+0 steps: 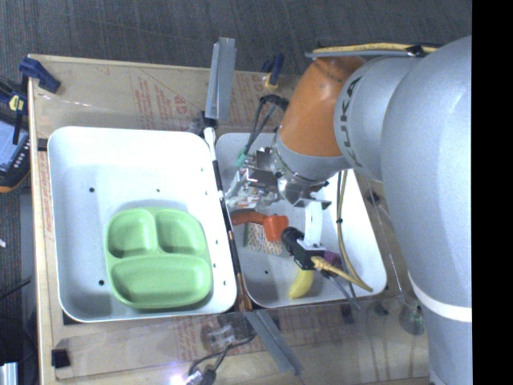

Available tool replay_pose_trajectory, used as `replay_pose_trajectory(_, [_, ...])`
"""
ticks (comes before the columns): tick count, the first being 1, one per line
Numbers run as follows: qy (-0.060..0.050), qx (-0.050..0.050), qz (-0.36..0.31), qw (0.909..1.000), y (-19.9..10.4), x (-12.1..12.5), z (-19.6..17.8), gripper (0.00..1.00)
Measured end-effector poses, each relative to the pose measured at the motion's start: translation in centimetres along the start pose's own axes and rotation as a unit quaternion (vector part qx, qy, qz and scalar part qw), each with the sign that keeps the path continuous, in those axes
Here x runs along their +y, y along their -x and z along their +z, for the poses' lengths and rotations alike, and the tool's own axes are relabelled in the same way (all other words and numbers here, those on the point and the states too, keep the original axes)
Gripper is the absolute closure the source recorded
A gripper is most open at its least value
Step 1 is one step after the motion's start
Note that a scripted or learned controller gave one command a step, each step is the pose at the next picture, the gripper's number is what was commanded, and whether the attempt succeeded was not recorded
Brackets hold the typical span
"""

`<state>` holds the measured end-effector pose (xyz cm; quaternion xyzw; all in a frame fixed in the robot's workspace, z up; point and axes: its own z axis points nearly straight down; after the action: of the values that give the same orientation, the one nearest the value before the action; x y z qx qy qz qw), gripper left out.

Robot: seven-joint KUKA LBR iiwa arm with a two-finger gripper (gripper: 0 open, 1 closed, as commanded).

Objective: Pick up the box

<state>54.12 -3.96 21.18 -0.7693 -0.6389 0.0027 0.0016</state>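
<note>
One box (258, 237), small and patterned, lies in my right bin (365, 251), near the left wall, with one orange thing (268, 222) touching it. One yellow banana (301, 284) lies close by. My gripper (255, 179) hangs just above the box; I cannot tell how it stands. One green tray (158, 257) sits in the left bin (72, 215).

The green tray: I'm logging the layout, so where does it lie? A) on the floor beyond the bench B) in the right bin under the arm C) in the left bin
C: the green tray rests on the floor of the left bin, apart from the arm over the right bin.
</note>
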Motion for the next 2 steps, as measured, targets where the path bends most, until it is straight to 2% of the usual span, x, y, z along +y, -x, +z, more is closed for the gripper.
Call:
replay_pose_trajectory(1, [-0.001, 0.001, -0.035, 0.9994, 9.0, 2.3, 4.2, 1.00])
replay_pose_trajectory(2, [0.001, 0.001, -0.021, 0.9998, 2.5, 5.2, 2.1, 1.00])
